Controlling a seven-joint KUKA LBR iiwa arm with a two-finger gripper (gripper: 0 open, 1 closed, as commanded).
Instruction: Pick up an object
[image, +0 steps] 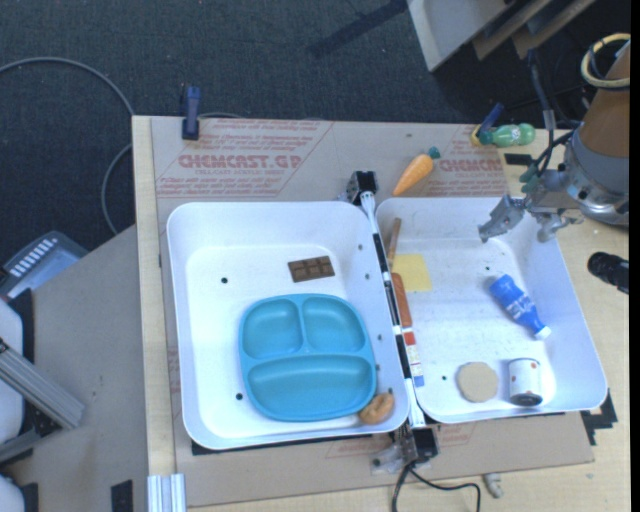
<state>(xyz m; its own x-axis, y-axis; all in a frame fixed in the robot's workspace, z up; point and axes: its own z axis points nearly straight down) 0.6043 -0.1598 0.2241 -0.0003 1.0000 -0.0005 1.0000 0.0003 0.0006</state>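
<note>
A: We've got the hand (525, 215) up at the far rim of the right bin (585, 345), its two fingers spread apart with nothing between them — so no pick yet.

B: And the likely targets all sit lower down in that bin. We see the blue bottle (517, 303) lying tilted near the middle, then the tan round disc (477, 381) and the small white can (524, 381) side by side toward the near edge.

A: The bottle worries us. It lies on its side, so we'd guess it rolls away if the fingers come down across its length rather than astride it.

B: The can and disc are just beside each other and near the bin's front wall — a finger could land on the neighbour or clip the rim.

A: There's also the yellow square (412, 272) against the divider, flat enough that we doubt the fingers would get under it.

B: Room-wise, we like the centre of the right bin — bare floor around the bottle on most sides.

A: The left bin (200, 250) is tighter: the blue divided plate (305, 355) takes up much of it, a brown chocolate piece (310, 268) sits above it, and a small brown pastry (377, 408) is wedged by the corner.

B: The carrot (414, 172) lies out on the counter (250, 160), beyond both bins.
</note>
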